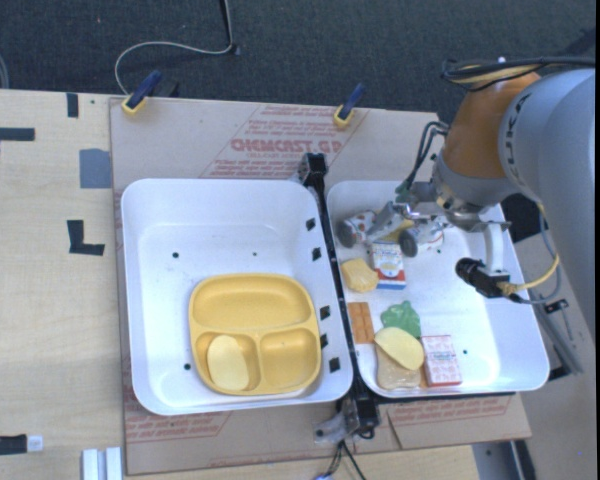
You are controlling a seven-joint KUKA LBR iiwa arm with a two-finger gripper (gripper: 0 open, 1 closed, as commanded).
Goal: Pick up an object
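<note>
Claw (388, 230) seen low over far end of right bin (500, 363) | finger spread cannot be told | small red-and-white packet (387, 261) lies just beneath claw | yellow piece (359, 275) just beside | green item (402, 318) and pink packet (441, 359) nearer | yellow tray (255, 330) well apart in left bin (150, 268)

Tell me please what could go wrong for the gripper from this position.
1. The gripper hangs near the divider between the bins; a low move leftward may hit it.
2. The small carton and the yellow piece lie close together, so a grasp may catch both or push one away.
</note>
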